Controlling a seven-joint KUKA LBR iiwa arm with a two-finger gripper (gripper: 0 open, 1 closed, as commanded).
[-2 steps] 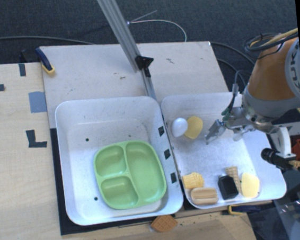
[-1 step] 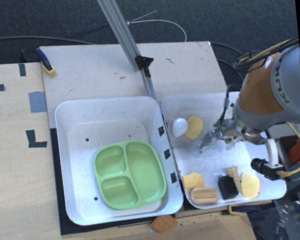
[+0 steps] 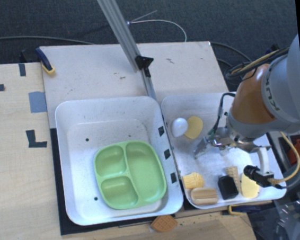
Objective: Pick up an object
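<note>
Gripper (image 3: 202, 147), fingers spread with nothing pinched, is lowered into the right bin (image 3: 220, 103) beside a yellow piece (image 3: 194, 127).

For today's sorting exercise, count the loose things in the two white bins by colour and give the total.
Green: 1, the divided plate in the left bin.
Yellow or tan: 5, in the right bin: pieces at.
White: 1, the round piece.
Black: 1, the block.
Total: 8.
</note>
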